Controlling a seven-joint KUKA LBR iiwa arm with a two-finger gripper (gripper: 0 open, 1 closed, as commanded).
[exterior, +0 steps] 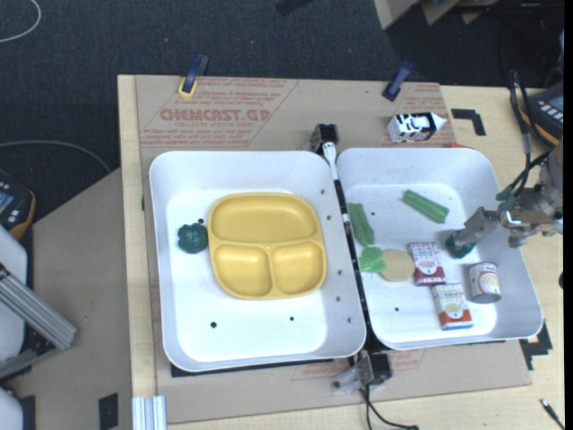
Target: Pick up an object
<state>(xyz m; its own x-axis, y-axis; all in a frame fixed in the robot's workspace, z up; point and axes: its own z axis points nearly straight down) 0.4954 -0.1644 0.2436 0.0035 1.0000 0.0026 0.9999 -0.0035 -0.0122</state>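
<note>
The gripper hangs low over the right bin, near its right wall, and whether the jaws are open or closed cannot be told from this slant. Nothing shows between them. The nearest candidate is the small can, lying on its side just near of the gripper and slightly right. The two red packets sit just left of the can, long axes running near to far. The green stick lies farther off, angled across the bin. A short move nearward probably suffices.
</note>
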